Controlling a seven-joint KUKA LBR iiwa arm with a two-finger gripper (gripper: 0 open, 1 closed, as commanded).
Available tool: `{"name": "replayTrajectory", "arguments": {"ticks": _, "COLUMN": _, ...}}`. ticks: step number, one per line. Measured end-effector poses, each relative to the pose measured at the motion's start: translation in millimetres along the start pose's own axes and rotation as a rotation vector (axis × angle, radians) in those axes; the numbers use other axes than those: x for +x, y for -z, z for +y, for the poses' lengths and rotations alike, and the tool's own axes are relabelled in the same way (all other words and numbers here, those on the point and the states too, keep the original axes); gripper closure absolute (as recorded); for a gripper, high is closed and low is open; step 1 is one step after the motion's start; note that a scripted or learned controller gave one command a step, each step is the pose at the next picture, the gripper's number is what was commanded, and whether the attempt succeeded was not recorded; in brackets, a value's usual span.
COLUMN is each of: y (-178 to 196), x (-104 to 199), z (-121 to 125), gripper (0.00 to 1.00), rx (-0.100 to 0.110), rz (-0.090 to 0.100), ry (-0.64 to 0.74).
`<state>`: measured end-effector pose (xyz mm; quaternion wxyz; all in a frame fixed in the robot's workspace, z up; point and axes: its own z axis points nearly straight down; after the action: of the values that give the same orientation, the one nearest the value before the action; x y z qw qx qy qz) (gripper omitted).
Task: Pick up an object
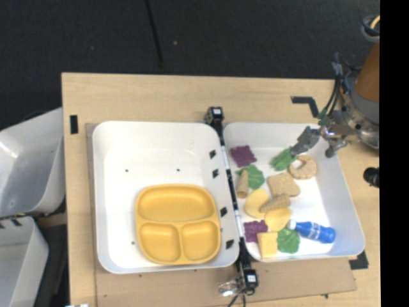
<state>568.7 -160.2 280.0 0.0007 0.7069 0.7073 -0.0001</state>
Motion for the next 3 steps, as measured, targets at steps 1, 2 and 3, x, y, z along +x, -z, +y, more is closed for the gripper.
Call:
{"name": "replayTrajectory", "arguments": {"ticks": 1, "y": -186.3, "x": 48.0, "z": -45.6, "gripper": 0.0, "rx": 0.008, "rz": 0.003, "ry": -0.001}}
{"name": "replayTrajectory", "arguments": {"ticks": 2, "y": -179.3, "x": 31.0, "z": -80.8, "gripper": 0.0, "rx": 0.002, "rz": 0.0, "ry": -0.004}}
{"name": "replayTrajectory", "arguments": {"ticks": 3, "y": -168.9, "x": 31.4, "z": -78.1, "gripper": 1.0, "rx": -0.002, "rz": 0.001, "ry": -0.011}}
